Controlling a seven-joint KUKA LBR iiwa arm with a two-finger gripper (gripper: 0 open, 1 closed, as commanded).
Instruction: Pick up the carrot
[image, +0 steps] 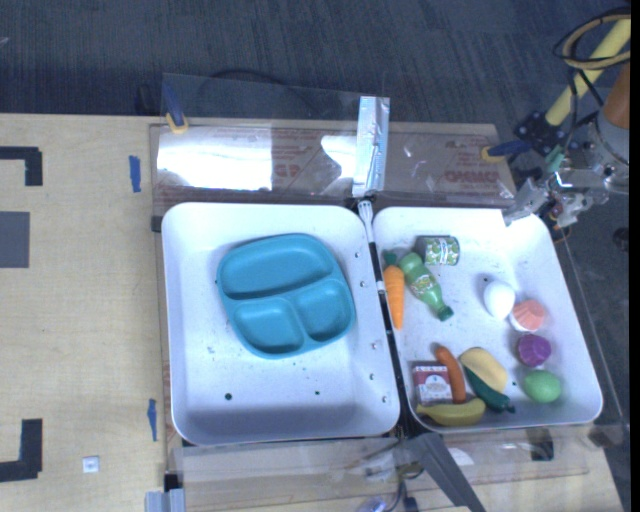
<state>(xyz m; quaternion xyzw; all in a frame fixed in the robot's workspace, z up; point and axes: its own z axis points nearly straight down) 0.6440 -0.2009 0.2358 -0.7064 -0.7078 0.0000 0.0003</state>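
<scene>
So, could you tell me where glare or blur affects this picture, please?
Camera view: strong glare on the clear panel behind the left bin; the gripper at upper right looks soft and cluttered; the carrot is evenly lit and sharp enough.

Left bin (190, 400) carries a blue divided plate (286, 293). Right bin (575, 330) is crowded: green bottle (427, 288) beside a small can (438, 250), white egg (498, 298), purple ball (533, 350), green ball (541, 386), banana (452, 413) against the near wall, red box (431, 384).

Light wooden table (70, 330) marked with black tape (28, 165) and blue tape (134, 173), set on dark grey carpet (300, 40).
</scene>
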